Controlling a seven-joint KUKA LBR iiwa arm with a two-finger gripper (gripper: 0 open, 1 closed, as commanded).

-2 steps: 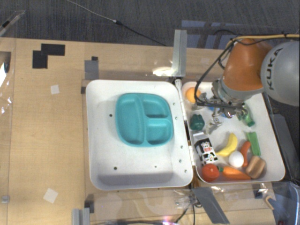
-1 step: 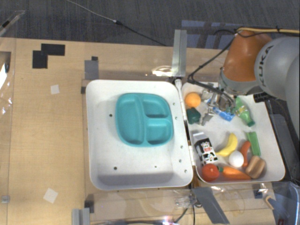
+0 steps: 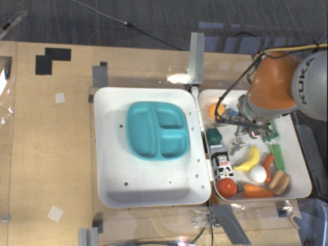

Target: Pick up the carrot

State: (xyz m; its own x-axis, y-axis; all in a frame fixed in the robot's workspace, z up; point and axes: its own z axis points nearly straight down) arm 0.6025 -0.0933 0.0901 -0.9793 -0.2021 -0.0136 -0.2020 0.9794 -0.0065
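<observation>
Arm (image 3: 287, 81): cut off at right edge. Orange item (image 3: 212, 109): partly hidden behind cables, kind unclear. Carrot (image 3: 258, 191): ends overlapped by tomato (image 3: 227, 187) and brown item (image 3: 278, 182). Small box (image 3: 222, 165): label unreadable.

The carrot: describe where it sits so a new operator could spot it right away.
Look in the right-hand white bin, along its near edge. The carrot lies flat there, between the red tomato and the brown potato-like piece, just below the white egg. It is the long, tapered orange item.
</observation>
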